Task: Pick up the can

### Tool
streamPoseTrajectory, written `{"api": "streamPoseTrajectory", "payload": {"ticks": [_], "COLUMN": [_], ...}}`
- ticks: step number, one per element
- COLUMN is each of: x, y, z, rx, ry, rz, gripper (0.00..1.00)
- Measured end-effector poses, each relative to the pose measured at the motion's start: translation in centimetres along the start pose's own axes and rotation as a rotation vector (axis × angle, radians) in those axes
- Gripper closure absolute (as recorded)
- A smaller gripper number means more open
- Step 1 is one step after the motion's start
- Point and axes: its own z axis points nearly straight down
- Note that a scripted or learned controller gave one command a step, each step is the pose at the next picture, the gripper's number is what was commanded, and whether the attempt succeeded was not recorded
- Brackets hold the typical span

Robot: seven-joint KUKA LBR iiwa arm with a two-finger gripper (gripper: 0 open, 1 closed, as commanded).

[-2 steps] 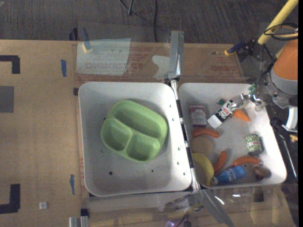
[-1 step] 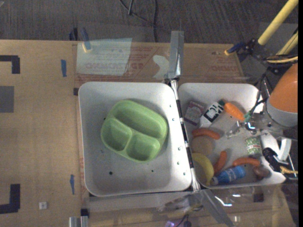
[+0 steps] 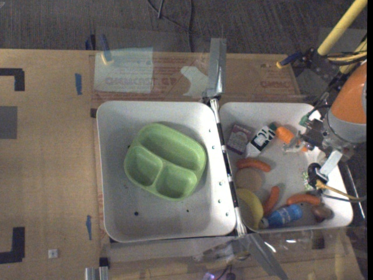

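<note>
Two white bins sit side by side; the left bin [image 3: 111,203] holds one green divided plate [image 3: 165,161]; the right bin [image 3: 291,111] holds one blue can [image 3: 284,216] lying near its front edge, one banana [image 3: 251,207] and several orange pieces; the gripper [image 3: 310,137] hangs over the right bin's far right side, well apart from the can.
</note>
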Motion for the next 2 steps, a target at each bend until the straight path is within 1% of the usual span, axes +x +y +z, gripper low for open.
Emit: {"api": "streamPoseTrajectory", "payload": {"ticks": [1,2], "x": [-0.7,2.0], "y": [-2.0,-6.6], "z": [2.0,-0.3], "rx": [0.007,0.004], "ry": [0.012,-0.005], "rz": [0.061,0.016], "gripper": [0.0,0.0]}}
